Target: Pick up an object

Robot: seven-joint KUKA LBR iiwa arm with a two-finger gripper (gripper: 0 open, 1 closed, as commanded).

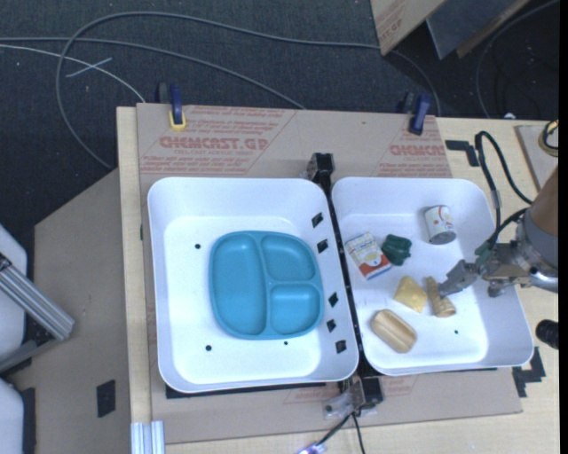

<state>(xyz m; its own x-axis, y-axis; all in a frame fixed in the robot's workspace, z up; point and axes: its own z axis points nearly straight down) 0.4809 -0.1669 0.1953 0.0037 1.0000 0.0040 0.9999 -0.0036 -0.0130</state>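
You've got dark carpet (80, 115) around the bench; thin grey cables (98, 40) loop across it top left. Bench top is a tan board (231, 133) w/ red print; two blue clamps (176, 105) pin its far edge. A cardboard box (404, 22) sits on the floor top right, a grey panel beside it. Metal rail (31, 297) at left edge; black cable (497, 164) curls at right. Light is even, no hard shadows.
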